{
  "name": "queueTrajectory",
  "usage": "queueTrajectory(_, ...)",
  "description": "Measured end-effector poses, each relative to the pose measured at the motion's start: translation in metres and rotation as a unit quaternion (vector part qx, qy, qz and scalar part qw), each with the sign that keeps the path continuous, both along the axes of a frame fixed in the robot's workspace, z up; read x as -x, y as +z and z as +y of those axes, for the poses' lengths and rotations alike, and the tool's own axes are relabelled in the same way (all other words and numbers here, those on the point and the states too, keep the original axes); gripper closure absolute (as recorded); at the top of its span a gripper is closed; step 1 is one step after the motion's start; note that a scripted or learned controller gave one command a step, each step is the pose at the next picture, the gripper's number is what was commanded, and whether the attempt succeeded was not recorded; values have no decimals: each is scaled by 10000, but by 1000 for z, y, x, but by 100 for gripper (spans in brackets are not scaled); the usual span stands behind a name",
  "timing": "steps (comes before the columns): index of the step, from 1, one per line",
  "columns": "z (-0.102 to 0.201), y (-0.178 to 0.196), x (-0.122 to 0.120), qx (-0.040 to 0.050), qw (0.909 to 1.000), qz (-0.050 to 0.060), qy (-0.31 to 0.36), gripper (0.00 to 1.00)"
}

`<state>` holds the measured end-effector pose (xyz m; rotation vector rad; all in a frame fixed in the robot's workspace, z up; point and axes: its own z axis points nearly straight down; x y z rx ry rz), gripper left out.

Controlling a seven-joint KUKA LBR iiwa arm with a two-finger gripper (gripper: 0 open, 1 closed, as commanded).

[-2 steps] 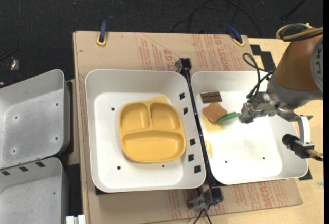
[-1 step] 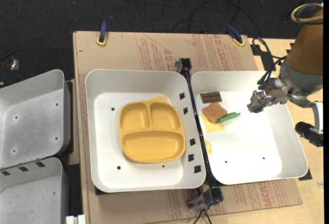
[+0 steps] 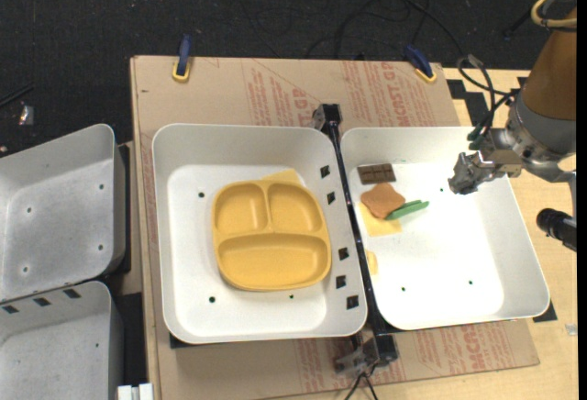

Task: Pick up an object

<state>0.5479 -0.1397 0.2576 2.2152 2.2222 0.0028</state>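
Hovering claw (image 3: 463, 176), grip unclear | 1 yellow tray (image 3: 271, 236) | 2 bins (image 3: 174, 205)

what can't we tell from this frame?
- Gripper, camera view: small and dark, its finger state is unreadable.
- Arm: cut off by the right edge.
- Yellow piece in the right bin: partly covered by the brown piece and green piece, shape unclear.
- Dark brown block: too small to identify.
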Motion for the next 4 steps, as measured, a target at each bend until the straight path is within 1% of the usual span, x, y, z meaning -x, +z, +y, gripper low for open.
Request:
queueTrajectory(1, 56, 5, 3, -17, 10000, 21, 24, 100)
queueTrajectory(2, 109, 6, 15, -18, 10000, 27, 27, 100)
queueTrajectory(3, 162, -14, 22, -15, 10000, 34, 25, 100)
queueTrajectory(4, 223, -15, 30, -19, 10000, 27, 32, 100)
